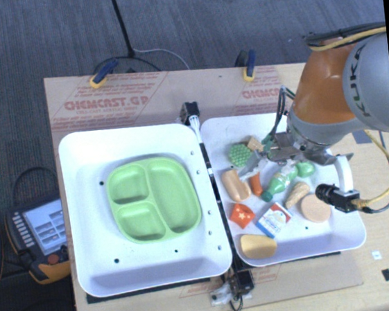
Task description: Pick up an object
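My gripper (263, 159) hangs low over the middle of the right bin (343, 239), below the arm's orange band. Directly beside it lie a green bumpy round piece (239, 154), a small tan block (254, 142), an orange carrot (255, 184) and a green bottle (277, 184). Further out in that bin are a hot-dog bun (234, 185), a red pepper (241, 215), a small carton (275, 219), a bread roll (296, 193), a tan disc (314, 209) and a yellow wedge (258, 246). The wrist hides part of the bin behind it.
The left bin (95, 267) holds a green divided plate (150, 198). A black ridge (212, 184) separates the two bins. A black cable fitting (339, 197) hangs off the arm over the right bin's right side.
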You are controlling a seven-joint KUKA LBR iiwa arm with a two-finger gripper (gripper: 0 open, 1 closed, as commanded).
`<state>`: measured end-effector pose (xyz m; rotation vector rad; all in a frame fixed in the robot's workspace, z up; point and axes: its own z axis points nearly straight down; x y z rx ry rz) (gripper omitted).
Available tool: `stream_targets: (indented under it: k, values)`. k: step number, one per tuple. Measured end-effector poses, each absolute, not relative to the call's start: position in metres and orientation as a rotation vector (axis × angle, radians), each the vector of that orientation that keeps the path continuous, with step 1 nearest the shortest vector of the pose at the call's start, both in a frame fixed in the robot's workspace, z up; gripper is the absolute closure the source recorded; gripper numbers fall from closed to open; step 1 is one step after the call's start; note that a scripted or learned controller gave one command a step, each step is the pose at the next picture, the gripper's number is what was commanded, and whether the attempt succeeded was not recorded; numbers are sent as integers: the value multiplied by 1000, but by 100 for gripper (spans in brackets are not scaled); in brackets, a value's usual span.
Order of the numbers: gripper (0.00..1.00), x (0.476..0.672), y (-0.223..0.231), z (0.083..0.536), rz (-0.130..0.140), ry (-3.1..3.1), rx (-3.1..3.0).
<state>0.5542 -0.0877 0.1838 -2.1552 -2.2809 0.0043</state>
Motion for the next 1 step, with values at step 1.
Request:
stream_targets:
  k: [1]
  values:
    - [0,544,-96,88,-4,-2479,-1936]
